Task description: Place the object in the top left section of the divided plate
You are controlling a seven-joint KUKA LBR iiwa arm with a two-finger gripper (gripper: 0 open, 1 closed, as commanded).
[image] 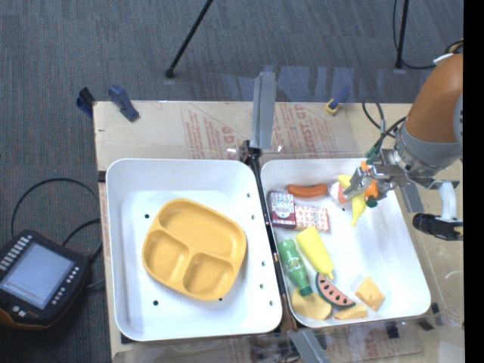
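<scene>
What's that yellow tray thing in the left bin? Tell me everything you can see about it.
The divided plate looks like matte yellow plastic, a rounded square with a raised rim. Ridges split it into three sections: one wide and two smaller. It lies flat, turned at a slant, near the middle of the left white bin, resting on its floor. All three sections hold nothing.

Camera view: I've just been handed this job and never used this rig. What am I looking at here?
One camera looks down at a slant on two white bins. The grey arm with the orange band reaches in from the right; its hand is over the right bin, among toy food: a sausage, a banana, a yellow bottle, a green bottle, a watermelon slice and cheese. Whether it grips anything is unclear. The left bin holds the yellow divided plate, all sections bare.
</scene>
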